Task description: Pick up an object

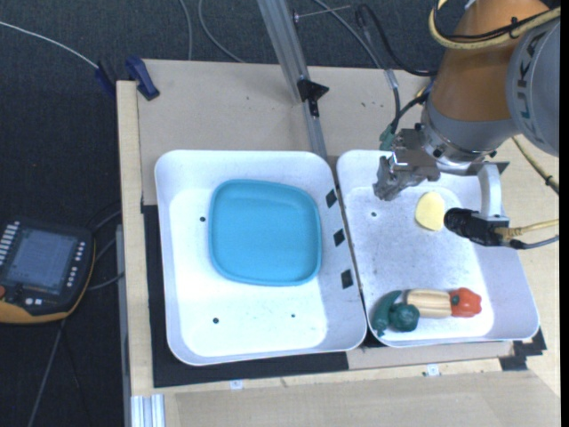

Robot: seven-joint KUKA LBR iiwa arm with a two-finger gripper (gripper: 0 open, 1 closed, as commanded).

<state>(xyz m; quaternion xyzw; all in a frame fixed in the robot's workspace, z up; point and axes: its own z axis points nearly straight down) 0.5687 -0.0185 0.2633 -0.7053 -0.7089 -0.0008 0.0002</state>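
While hovering low over the far end of the right bin (498, 323), the hand (388, 185) points down; whether it is spread or closed cannot be told, and nothing visible sits in its grip. Just right of it lies a pale yellow piece (430, 210), apart. Well nearer the camera, along the bin's near wall: green item (396, 315), tan roll (429, 303), red piece (466, 302), touching in a row. Left of the hand, the left bin (182, 327) carries a blue plate (265, 231) on the worktop (222, 105).
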